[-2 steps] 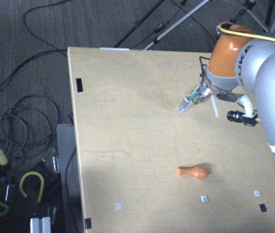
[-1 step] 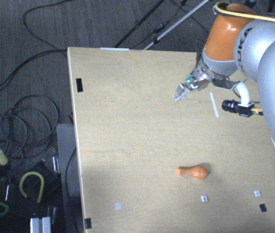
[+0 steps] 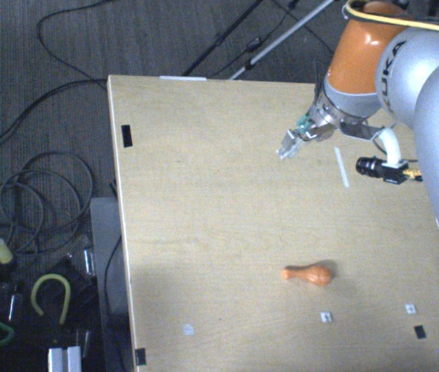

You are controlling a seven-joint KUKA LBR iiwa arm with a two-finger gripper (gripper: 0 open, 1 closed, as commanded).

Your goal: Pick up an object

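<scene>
One orange obj, on bench, well apart from gripper

You look down at a slant from one fixed camera above the surface, far enough back to take in floor on its left and far sides.

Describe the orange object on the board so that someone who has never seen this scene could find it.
Start at the big tan board. Look toward its near right part, well below the pincer and the thin white stick. There lies the orange object, bulb-shaped with a narrow neck pointing left, the only coloured, rounded thing on the board.
</scene>
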